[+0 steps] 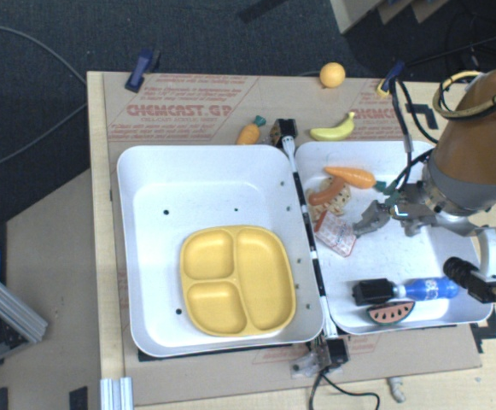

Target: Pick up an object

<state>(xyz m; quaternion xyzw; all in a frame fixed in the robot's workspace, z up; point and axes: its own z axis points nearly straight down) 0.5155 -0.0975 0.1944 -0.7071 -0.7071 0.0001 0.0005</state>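
A cardboard-topped worktop (pixel 188 109) over dark carpet carries two white bins (pixel 145 195); a yellow divided plate (pixel 237 278) fills the left one. At three o'clock the gripper (pixel 376 219), its state impossible to tell, hovers beside a carrot (pixel 350 176), with a blue-capped bottle (pixel 410 290) at five.

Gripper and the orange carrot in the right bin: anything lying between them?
Camera view shows bare white bin floor between the gripper and the carrot; the clear packet lies just below that stretch.

Yellow divided plate (pixel 237 279) in left bin (pixel 145 186); orange ball (pixel 332 74) beyond.
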